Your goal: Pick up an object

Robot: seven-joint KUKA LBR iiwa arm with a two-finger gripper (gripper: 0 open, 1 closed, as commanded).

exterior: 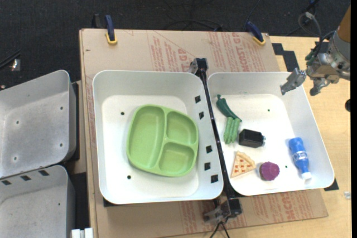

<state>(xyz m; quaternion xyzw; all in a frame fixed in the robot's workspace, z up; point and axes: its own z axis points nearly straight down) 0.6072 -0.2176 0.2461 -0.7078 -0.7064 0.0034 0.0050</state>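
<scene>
Claw hovers well apart from blue bottle.

tabletop: brown board, centre frame | left white bin and right white bin side by side on it | clamps at top edge

Open floor above clustered toys
</scene>
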